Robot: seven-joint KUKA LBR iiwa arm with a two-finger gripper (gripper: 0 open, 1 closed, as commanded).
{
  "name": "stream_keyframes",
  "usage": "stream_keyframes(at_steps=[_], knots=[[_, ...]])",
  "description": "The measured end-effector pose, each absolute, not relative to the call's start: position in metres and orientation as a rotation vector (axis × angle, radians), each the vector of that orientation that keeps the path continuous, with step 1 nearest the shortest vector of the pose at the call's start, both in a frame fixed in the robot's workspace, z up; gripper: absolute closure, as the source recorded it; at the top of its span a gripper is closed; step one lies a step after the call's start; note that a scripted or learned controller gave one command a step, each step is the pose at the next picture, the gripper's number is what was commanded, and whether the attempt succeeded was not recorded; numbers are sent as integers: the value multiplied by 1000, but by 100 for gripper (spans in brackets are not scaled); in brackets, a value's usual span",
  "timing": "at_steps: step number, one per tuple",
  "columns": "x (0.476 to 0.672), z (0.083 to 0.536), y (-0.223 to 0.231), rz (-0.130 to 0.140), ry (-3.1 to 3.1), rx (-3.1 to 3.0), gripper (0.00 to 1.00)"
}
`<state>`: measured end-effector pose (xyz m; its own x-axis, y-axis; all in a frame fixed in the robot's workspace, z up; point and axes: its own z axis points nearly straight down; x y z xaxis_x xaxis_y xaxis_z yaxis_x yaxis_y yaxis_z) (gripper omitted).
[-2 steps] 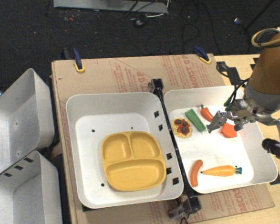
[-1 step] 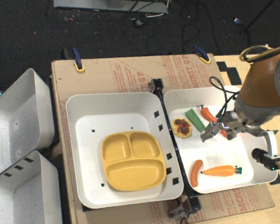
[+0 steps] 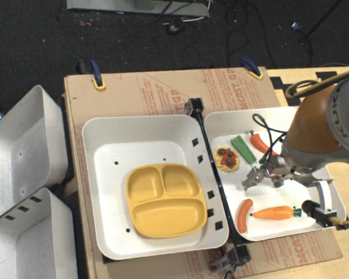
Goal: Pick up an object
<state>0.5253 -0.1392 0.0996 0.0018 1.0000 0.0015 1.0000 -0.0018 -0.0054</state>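
Note:
The right bin [image 3: 326, 176] holds several toy foods. A small round pizza [image 3: 226, 158] lies near its left wall, with a green block [image 3: 243, 149] and a short red-orange piece [image 3: 259, 142] beside it. A red sausage [image 3: 244, 214] and an orange carrot [image 3: 274, 213] lie along the front. My gripper [image 3: 264, 178] hangs low over the middle of this bin, just above the carrot and right of the pizza. It is open, with nothing between its fingers.
The left bin [image 3: 105, 170] holds a yellow divided plate [image 3: 165, 200]. A black divider [image 3: 211, 175] runs between the bins. The orange-banded arm [image 3: 320, 129] covers the right bin's far right side. Grey containers [image 3: 22, 176] stand left of the bench.

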Motion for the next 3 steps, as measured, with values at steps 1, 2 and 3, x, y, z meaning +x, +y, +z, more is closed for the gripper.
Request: stream_keyframes(at_steps=[1, 2, 3], knots=[[525, 92, -139, 2, -2219, -2221, 0], [525, 102, -139, 0, -2218, -2224, 100], [532, 151, -147, -3, -2226, -2224, 100]])
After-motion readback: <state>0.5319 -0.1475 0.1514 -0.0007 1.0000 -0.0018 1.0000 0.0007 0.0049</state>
